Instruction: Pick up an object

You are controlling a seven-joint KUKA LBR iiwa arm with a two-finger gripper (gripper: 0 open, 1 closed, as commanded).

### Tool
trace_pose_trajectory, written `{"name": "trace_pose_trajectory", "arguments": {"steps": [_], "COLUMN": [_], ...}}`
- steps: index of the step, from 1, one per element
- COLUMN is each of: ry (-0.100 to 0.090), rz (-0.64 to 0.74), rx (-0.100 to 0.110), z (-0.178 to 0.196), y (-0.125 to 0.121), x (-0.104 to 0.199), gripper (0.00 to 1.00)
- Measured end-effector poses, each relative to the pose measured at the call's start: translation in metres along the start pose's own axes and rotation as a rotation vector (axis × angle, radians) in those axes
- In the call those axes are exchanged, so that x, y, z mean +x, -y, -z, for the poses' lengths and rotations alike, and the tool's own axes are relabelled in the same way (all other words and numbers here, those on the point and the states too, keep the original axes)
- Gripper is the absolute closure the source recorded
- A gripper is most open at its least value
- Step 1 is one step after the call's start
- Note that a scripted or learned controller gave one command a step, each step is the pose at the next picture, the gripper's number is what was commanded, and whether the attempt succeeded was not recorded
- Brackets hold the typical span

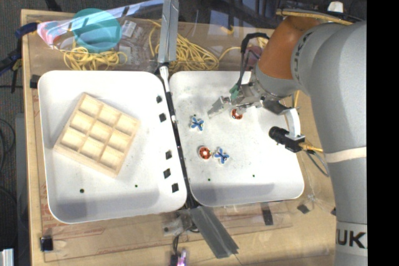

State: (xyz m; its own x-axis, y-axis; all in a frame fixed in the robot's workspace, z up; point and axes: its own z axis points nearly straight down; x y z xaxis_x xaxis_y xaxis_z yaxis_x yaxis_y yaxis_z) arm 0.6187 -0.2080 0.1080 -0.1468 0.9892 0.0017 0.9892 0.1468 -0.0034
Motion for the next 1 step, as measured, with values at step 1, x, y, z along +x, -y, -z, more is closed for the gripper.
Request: {"name": "trace_pose_trajectory", "arguments": {"steps": [1], "ry": [0.003], "rz": [0.024], "rx": [-0.004], "z": [-0.0058], "y": [-0.0138], "x": [-0.0023], "gripper": [0.00]}}
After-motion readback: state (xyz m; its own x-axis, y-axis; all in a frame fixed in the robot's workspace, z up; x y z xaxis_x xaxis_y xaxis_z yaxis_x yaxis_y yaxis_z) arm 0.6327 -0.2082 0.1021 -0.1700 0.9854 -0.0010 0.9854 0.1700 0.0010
